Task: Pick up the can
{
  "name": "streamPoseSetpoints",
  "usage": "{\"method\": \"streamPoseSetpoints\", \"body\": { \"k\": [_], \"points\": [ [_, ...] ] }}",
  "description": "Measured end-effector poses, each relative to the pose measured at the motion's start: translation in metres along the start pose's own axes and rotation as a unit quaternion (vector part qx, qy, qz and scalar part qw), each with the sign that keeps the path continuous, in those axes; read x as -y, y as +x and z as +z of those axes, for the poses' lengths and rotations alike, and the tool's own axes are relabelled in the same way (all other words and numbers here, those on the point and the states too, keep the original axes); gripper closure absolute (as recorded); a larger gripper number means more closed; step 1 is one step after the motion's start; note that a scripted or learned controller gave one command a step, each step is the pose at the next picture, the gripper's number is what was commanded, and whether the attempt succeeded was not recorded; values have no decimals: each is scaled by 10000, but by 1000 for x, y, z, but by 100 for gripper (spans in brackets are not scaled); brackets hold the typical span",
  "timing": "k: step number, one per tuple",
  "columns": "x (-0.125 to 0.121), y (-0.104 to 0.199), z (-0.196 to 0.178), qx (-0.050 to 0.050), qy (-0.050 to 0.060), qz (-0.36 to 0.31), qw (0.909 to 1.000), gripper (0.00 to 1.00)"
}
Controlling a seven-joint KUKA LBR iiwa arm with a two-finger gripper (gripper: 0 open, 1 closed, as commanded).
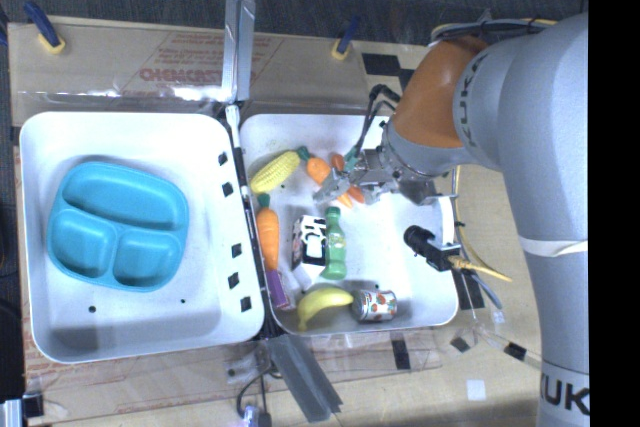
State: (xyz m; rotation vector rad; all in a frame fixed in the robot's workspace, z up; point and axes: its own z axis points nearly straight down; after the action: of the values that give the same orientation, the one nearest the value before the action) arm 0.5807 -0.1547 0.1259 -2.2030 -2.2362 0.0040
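You are looking at the can (375, 305) first, since it is lying nearest the camera, against the near wall of the right bin (440, 315). It appears to be resting on its side, with the banana (322, 303) just beside it on the view's left.

Judging from its look, you are dealing with a rigid, light, smooth-walled cylinder. It is likely to be slippery and likely to roll if nudged. You should be planning a hold across the round body at mid-length, clear of the rims, approaching from the side away from the banana.

Moving farther in, you are passing the green bottle (335, 243), a black-and-white item (312, 240) and the carrot (268, 235).

Beyond these, the gripper (352, 183) is hovering over the far half of the bin, well apart from the can and near a small orange piece (318, 168). The view is not resolving whether its grip is spread or closed, and you are seeing nothing clearly held in it. The corn (275, 170) is lying near the far-left corner.

The left bin (60, 335) is holding a blue divided tray (120, 220).
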Motion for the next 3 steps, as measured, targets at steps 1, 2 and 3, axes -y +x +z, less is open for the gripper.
{"method": "streamPoseSetpoints", "body": {
  "k": [1, 2, 3],
  "points": [
    [63, -12, 33, -6, 1, 637, 9980, 0],
    [105, -43, -5, -9, 0, 1786, 9839, 0],
    [105, -46, 35, -14, 1, 1452, 9894, 0]
  ]
}}
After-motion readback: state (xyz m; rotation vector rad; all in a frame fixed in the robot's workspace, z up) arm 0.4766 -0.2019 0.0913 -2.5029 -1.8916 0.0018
